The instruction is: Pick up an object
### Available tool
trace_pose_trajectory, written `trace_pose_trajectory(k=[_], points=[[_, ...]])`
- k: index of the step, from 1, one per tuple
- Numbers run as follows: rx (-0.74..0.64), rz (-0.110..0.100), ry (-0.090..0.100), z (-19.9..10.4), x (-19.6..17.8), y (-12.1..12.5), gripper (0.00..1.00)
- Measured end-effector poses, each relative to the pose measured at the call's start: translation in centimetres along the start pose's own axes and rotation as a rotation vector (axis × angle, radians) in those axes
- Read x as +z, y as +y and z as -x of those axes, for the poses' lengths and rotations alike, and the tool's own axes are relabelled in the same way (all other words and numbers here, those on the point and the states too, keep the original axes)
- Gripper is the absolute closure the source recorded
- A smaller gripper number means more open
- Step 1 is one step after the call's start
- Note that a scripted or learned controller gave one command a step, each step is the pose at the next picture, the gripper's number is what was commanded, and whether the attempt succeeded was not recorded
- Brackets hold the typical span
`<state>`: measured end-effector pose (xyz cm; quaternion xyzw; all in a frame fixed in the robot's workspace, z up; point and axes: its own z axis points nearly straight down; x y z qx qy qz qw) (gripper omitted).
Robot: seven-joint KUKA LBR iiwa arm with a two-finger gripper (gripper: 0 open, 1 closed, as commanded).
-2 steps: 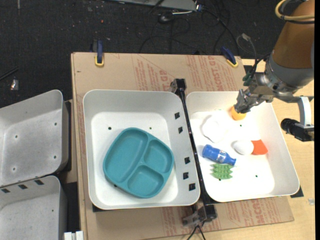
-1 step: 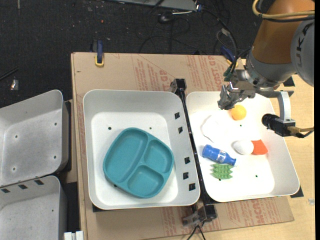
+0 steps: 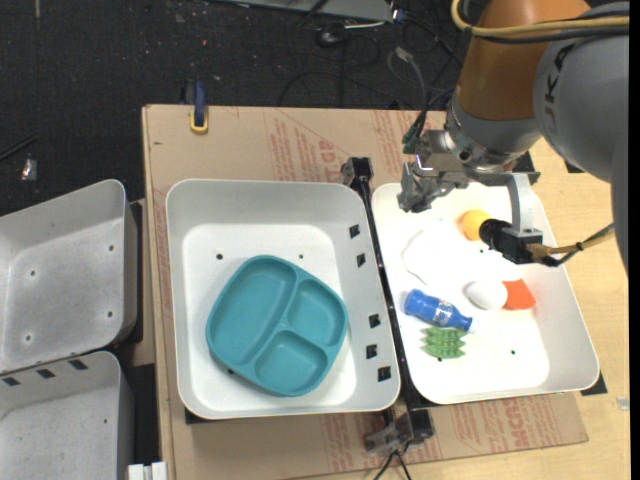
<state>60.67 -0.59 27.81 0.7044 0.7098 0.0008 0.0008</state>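
The right bin [image 3: 560,363] holds a blue bottle [image 3: 437,309], a green spiky toy [image 3: 445,344], a white rounded object [image 3: 486,294], an orange piece [image 3: 517,294] and a yellow object [image 3: 473,224]. My gripper [image 3: 418,194] hangs over the bin's far left corner, above and left of these objects. Nothing shows between its fingers. A black part by the yellow object partly covers it.
The left bin [image 3: 200,218] holds a teal divided plate [image 3: 277,323]. The arm's orange band [image 3: 515,28] and grey body loom over the right bin's far side. Grey trays [image 3: 60,268] lie at the left, off the bench. Black clips sit along the divider between the bins.
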Motion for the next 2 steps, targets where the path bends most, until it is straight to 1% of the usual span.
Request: trace_pose_trajectory(k=[1,2], points=[[0.0,0.0,0.0,-5.3,0.7,1.4,1.0],[0.001,-0.002,0.0,-9.4,2.5,2.2,1.0]])
